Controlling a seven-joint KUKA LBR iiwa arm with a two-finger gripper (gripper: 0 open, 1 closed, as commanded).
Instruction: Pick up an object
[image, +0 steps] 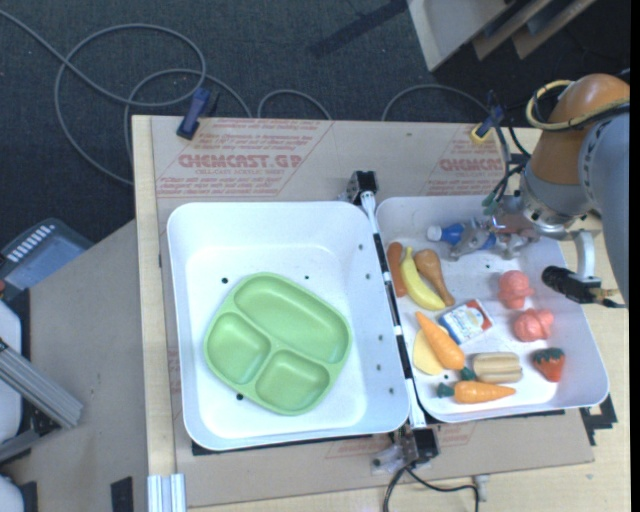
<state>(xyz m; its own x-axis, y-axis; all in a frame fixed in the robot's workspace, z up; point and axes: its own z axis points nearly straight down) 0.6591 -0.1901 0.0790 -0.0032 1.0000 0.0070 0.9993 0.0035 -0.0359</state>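
Two shallow white bins sit side by side on the worktop (300, 150). The left bin (200, 240) holds a green divided plate (278, 343) with three compartments, lying flat near the bin's middle. The right bin (590, 385) carries a scatter of toy food: a brown sausage-like piece (397, 268) along its left wall, a yellow banana (422, 288) just beside it, and a tan drumstick shape (434, 274) touching the banana. Below these lies an orange carrot (440, 342) across a yellow wedge (426, 356), with a small white packet (465, 321) just to its right. Near the front edge rest a bread roll (497, 367) and a second carrot (478, 392) with a green top. Along the right side are two pink pieces (515, 288) and (532, 325), and a red strawberry (548, 363). A small blue-and-white object (447, 234) lies at the bin's far end, just beside the hand (490, 236), which reaches low over that corner from the arm (575, 150); whether it is released or clenched I cannot tell, and nothing is visibly between its parts. A black handle-like part (570, 285) juts over the bin's right rim. Cables (120, 60) loop across the dark floor behind the worktop.
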